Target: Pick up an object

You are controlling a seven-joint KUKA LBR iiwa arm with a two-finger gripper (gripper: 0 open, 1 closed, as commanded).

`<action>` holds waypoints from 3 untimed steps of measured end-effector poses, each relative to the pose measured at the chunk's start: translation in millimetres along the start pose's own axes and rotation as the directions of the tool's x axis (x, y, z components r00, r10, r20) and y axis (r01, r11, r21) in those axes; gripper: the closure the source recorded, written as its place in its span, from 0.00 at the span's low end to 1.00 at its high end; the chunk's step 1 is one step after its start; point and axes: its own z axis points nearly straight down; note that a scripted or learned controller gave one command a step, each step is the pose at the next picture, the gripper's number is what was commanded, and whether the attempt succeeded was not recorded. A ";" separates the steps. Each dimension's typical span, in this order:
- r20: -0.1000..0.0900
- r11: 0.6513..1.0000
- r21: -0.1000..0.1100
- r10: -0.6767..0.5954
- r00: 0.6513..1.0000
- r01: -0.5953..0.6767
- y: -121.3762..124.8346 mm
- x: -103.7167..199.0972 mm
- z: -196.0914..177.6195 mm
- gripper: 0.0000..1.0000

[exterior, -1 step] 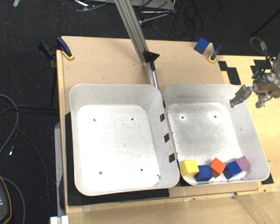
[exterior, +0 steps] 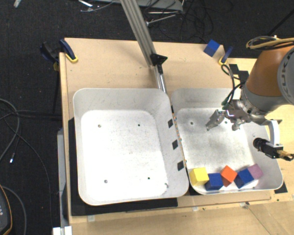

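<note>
Several small blocks lie in a row along the near edge of the right bin (exterior: 213, 148): a yellow block (exterior: 198, 175), a blue block (exterior: 214, 181), an orange block (exterior: 229, 174), a second blue block (exterior: 244, 178) and a pale purple block (exterior: 255, 171). My gripper (exterior: 224, 123) hangs over the far middle of this bin, well above and behind the blocks. Its two fingers are spread open with nothing between them. The grey arm with its orange band (exterior: 264, 75) comes in from the right.
The left bin (exterior: 120, 146) lies beside the right one, their rims meeting in the middle. A slanted metal pole (exterior: 139, 26) crosses the far bench. A loose blue block (exterior: 212, 47) sits on the bench behind the right bin. Clamps stand at the bench corners.
</note>
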 end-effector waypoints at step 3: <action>0.001 1.000 -0.011 0.000 1.000 0.000 -99.4 113.4 -52.4 0.00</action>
